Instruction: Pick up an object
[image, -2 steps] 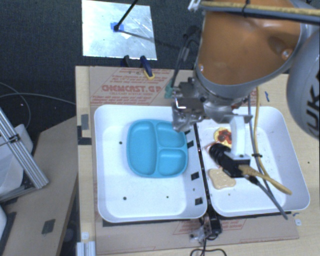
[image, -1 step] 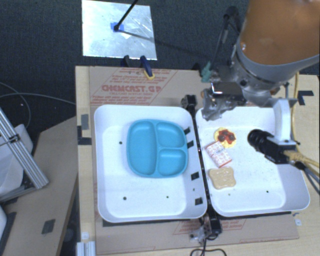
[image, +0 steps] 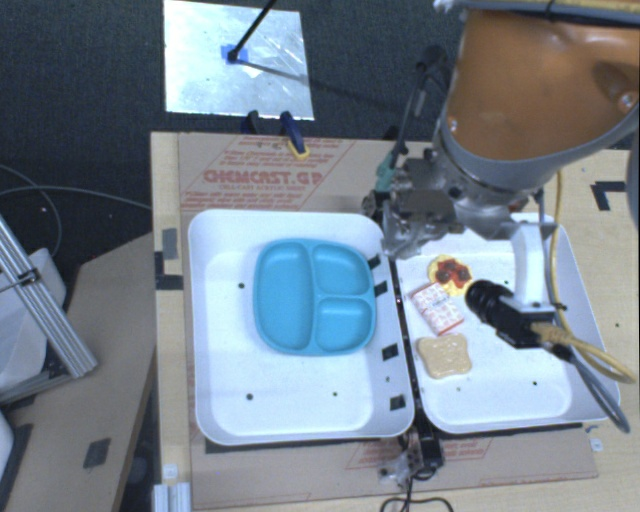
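The gripper (image: 400, 235) is seen low over the far end of the strip where the 2 bins meet, at the end of the grey arm (image: 520, 90) with its orange band. How wide the gripper is spread cannot be made out from this angle, and nothing can be seen held in it. The 3 small things are all found in the right bin (image: 520, 390), on the near side of the gripper and toward the view's right of it. Closest to the gripper is a round yellow piece with a dark red centre (image: 450, 270). A red and white packet (image: 438, 307) is placed just beyond that piece, touching or nearly touching its near edge. A tan slice shaped like toast (image: 444, 355) is set farthest from the gripper, a little apart from the packet. A blue plate with 3 compartments (image: 315, 297) is laid flat in the left bin (image: 215, 330), toward the view's left of the gripper and somewhat nearer the camera. Both bins are set on a cardboard sheet with red print (image: 270, 170). Behind the gripper and to the view's left, a blue and yellow clamp (image: 292, 135) is seen at the cardboard's far edge, and a shiny metal sheet (image: 238, 58) is seen beyond it.
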